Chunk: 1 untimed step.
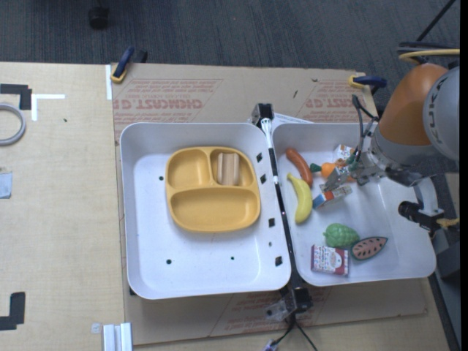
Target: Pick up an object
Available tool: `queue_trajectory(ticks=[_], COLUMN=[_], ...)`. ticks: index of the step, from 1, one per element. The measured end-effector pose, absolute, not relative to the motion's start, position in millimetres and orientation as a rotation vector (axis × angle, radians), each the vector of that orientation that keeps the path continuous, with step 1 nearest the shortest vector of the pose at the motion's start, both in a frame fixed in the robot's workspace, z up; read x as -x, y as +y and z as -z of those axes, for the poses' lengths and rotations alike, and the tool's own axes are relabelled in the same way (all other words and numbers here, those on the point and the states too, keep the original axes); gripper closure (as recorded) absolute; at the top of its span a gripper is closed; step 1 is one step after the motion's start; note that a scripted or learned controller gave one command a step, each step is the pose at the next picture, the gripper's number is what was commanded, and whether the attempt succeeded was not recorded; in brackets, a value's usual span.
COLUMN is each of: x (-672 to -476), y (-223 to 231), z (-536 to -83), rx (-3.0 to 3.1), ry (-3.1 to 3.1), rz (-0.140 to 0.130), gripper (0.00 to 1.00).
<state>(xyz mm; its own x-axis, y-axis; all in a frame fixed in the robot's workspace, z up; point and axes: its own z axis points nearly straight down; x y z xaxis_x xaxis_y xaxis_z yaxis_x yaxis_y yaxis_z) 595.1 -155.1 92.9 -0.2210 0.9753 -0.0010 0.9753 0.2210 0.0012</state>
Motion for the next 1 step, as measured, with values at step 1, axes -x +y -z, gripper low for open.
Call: queue_trajectory(ticks=[1], x=[-619.1], y=[-115.4], z=[-92.6], rx=[-1.840], ry=[2.544], rz=[0.000], gripper=[0.00])
